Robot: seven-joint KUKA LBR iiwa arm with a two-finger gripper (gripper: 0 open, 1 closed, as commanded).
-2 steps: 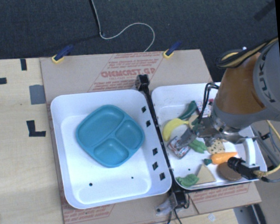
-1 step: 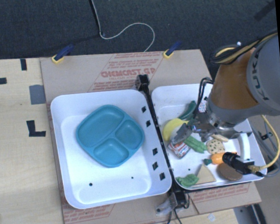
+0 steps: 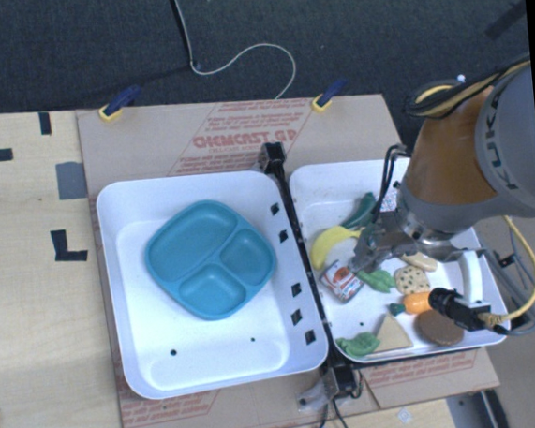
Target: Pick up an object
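While the gripper (image 3: 370,253) hung low at right of centre, whether it gripped was unclear; yellow banana (image 3: 331,243) and snack packet (image 3: 342,282) lay beside it, probable targets.

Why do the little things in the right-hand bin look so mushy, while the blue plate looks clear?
In the camera view, the blue plate is large, plainly coloured and evenly lit, with only soft shadow at its rim; the small toys by the gripper blur into one another at this coarse resolution, and the arm shades part of the right bin.
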